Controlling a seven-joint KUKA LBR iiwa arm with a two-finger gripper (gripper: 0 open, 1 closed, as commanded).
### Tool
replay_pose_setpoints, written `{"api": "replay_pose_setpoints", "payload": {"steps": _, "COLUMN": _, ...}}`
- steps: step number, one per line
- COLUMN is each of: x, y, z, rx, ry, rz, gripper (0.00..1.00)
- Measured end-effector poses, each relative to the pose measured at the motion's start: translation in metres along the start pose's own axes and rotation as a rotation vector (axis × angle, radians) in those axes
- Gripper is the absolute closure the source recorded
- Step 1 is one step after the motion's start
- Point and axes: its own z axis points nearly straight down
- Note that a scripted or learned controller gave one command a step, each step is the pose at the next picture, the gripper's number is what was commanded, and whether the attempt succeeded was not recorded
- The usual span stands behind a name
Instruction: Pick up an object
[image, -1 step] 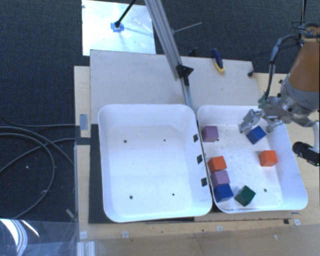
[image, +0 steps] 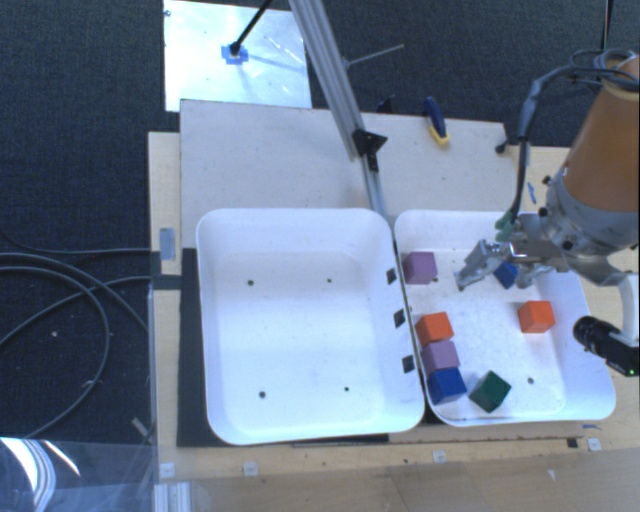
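My gripper (image: 503, 268) hangs over the back of the right bin (image: 560, 405), reaching in from the right. It is open, with one grey finger (image: 472, 270) pointing left and down. A small blue block (image: 506, 275) lies just right of that finger, partly hidden under the gripper body, and it is not clamped. Other blocks lie in the same bin: a purple one (image: 419, 267) at the back left, an orange one (image: 536, 316) to the right, and an orange (image: 434, 327), a purple (image: 440, 355) and a blue one (image: 446, 384) in a column along the left wall. A green block (image: 490, 391) sits near the front.
The left bin (image: 215, 300) stands beside the right one, sharing a divider with black clips (image: 399, 318). A slanted metal pole (image: 340, 90) crosses the back of the bench. Cables (image: 60, 300) lie on the floor at the left.
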Motion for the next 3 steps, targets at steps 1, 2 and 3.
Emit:
{"api": "replay_pose_setpoints", "payload": {"steps": 1, "x": -0.076, "y": -0.012, "z": -0.087, "rx": -0.006, "ry": -0.008, "rz": 0.017, "gripper": 0.0}}
{"api": "replay_pose_setpoints", "payload": {"steps": 2, "x": -0.141, "y": 0.047, "z": -0.047, "rx": 0.005, "ry": -0.007, "rz": 0.017, "gripper": 0.0}}
{"api": "replay_pose_setpoints", "payload": {"steps": 3, "x": -0.056, "y": 0.044, "z": -0.053, "rx": 0.004, "ry": -0.001, "rz": 0.001, "gripper": 0.0}}
